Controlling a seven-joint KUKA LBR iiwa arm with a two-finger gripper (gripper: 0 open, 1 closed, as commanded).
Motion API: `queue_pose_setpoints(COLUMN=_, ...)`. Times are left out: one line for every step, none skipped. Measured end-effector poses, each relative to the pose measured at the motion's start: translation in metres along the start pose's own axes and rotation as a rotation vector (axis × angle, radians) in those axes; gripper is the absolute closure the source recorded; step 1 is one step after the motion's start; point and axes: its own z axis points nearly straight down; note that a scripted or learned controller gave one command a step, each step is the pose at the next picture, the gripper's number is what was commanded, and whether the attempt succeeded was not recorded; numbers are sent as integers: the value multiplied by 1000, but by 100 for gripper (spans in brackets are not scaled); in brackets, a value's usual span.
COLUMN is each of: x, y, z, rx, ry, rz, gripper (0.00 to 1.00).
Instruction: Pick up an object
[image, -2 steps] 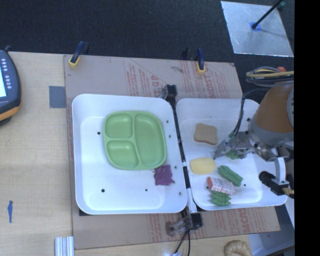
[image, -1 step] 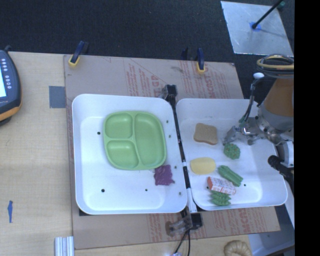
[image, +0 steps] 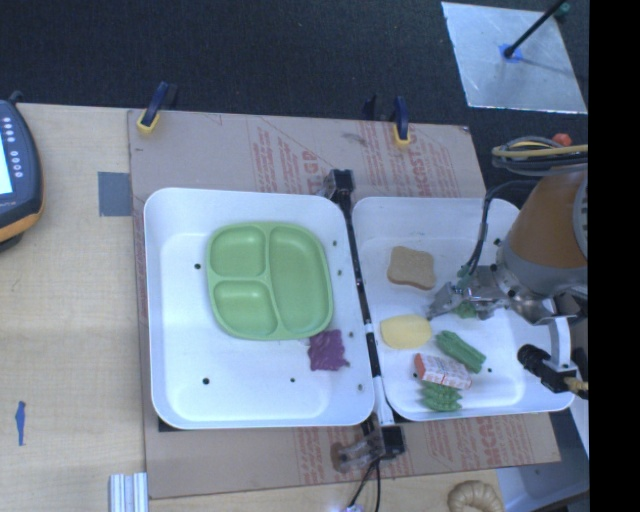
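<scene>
A yellow-rimmed pendant (image: 14, 170) lies at the bench's left edge, beside grey tape (image: 114, 193)

Two white bins side by side: the left bin (image: 170, 300) has a green divided plate (image: 270, 280) w/ a purple lump (image: 327, 350) just off its lower right corner. The right bin (image: 400, 215) holds a brown bread slice (image: 411, 267), a yellow round piece (image: 405, 331), a green pod (image: 460, 350), a red-and-white box (image: 442, 371) and a second green piece (image: 439, 398) touching the box's lower edge. Arm comes in from the right, gripper (image: 450, 300) low over the right bin btwn bread slice and green pod, nothing seen in it.
</scene>
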Motion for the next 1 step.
queue_pose_setpoints(x=-41, y=56, z=-3, rx=-12, ry=-6, rz=-2, gripper=0)
